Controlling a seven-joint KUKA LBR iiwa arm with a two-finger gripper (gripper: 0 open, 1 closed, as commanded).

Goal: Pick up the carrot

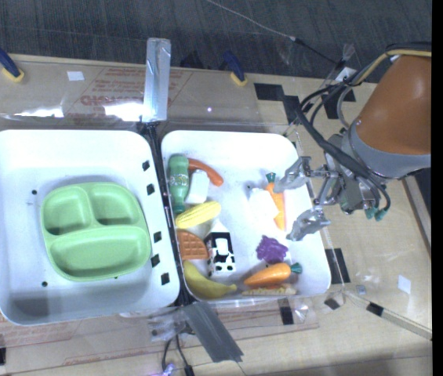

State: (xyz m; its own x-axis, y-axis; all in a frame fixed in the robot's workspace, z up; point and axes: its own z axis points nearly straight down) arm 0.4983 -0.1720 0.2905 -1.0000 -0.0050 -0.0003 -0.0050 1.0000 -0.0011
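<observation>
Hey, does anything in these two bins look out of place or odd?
Mostly no. The toy food is all heaped in the right bin, while the green tray in the left bin holds nothing. No spill or damage shows.

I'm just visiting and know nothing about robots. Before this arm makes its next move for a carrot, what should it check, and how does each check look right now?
1. Target in sight: ok. A small carrot lies by the gripper.
2. Fingers open: ok, spread apart.
3. Nothing held yet: ok, the gap between the fingers is bare.
4. Which carrot: cannot tell. A second carrot lies near the right bin front wall.
5. Room around target: ok, white floor on all sides.
6. Gripper centred over carrot: not ok, it sits slightly to the right.
</observation>
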